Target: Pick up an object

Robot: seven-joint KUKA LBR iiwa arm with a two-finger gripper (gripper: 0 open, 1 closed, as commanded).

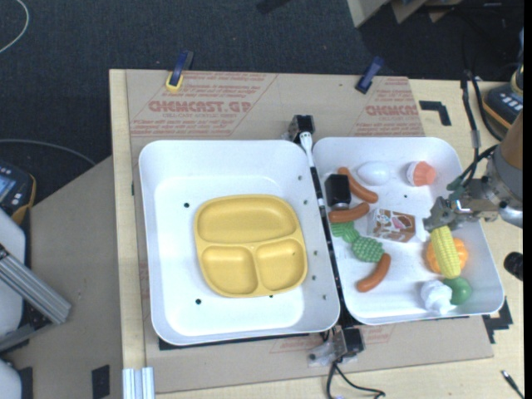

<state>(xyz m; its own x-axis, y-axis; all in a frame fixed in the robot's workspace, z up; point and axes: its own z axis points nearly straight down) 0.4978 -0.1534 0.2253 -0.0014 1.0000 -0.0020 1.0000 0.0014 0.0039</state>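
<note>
In the right bin [399,310], toward its 3 o'clock side, the gripper [446,213] hangs just above a toy corn cob [445,250]; whether its claw is apart or together cannot be told from this angle. The cob is yellow with rows of kernels, backed by an orange piece, its long axis running roughly 12 to 6 o'clock. At 6 o'clock from it lies a green-and-white piece [447,293]. Toward 9 o'clock sit a small printed packet [393,224], a green leafy toy [366,249] and three sausages [373,273]. A white egg [374,173] rests near 12 o'clock. The left bin [166,248] carries a yellow divided tray [249,244].
</note>
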